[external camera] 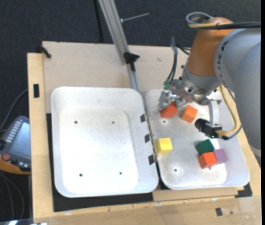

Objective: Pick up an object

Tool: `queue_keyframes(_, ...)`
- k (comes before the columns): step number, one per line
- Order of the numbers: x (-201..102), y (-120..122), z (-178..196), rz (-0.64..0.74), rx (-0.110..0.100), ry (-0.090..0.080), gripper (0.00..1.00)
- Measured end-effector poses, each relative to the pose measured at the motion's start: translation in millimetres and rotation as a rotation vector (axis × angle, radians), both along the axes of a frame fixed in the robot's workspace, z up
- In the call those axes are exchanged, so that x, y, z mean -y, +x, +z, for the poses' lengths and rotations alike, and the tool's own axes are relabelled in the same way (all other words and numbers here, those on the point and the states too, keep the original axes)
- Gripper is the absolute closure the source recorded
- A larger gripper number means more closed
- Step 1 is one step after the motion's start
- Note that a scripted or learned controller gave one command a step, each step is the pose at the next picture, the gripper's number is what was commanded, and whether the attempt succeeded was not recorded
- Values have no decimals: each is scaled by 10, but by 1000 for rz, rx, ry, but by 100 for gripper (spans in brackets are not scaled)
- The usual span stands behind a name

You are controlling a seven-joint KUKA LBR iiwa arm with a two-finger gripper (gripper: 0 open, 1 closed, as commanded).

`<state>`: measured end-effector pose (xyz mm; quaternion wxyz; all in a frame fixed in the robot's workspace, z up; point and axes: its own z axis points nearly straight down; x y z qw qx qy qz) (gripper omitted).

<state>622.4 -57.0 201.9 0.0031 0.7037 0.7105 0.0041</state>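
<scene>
My gripper [170, 101] hangs over the far left part of the right bin [184, 177]. An orange-red block [169, 111] lies right at its tip, partly covered by it. A lighter orange block [189, 113] sits just to the right of that one. Nearer the front are a yellow block [164, 145] by the bin's left wall, and a cluster of a green block [204, 146], an orange-red block [207, 160] and a purple block [221, 155].
The left bin [97, 139] stands beside the right one, their walls meeting mid-bench. A slanted metal rail [116, 29] rises behind the bins. The grey arm with its orange band [207, 46] and cables covers the right bin's far right corner.
</scene>
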Motion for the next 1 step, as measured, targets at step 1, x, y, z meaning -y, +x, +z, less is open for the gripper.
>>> queue_keyframes(1, -840, -524, -55, -1, -12, 1, 100)
